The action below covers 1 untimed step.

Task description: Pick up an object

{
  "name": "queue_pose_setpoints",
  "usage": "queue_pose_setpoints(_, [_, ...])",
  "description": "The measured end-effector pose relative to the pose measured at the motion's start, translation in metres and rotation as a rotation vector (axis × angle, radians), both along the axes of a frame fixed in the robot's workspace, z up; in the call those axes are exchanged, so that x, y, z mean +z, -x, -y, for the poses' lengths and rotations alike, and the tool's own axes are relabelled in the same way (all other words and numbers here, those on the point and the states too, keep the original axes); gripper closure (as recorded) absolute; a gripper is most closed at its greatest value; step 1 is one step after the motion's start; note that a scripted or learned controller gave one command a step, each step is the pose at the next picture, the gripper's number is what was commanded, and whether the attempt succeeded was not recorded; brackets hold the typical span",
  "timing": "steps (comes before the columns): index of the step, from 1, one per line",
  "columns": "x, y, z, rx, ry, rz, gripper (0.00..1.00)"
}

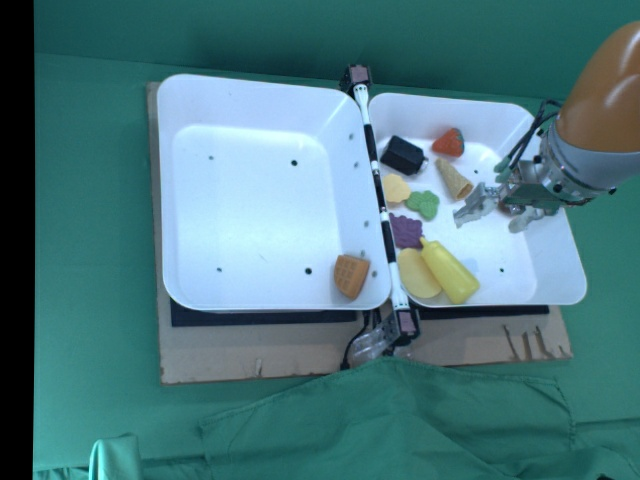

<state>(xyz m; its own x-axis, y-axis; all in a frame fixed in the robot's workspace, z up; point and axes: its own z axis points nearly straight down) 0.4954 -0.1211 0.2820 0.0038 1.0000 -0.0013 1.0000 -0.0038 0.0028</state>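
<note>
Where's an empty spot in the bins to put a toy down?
Most of the left bin is bare; only a waffle piece sits in its near right corner. In the right bin, toys crowd the side by the divider, like the yellow bottle and strawberry. The near right corner, below the hand, is bare.

No text or label seems legible on anything here

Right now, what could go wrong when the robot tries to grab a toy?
1. The fingers hang open over bare bin floor beside the orange cone, so they may close on nothing.
2. The toys crowd together along the right bin's left side: the yellow bottle touches the yellow disc, so grabbing one could shove the other.
</note>
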Motion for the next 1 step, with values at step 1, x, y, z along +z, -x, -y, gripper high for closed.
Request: queue_pose_setpoints(1, [-0.0823, -0.0626, -0.0041, 0.003, 0.000, -0.002, 0.00])
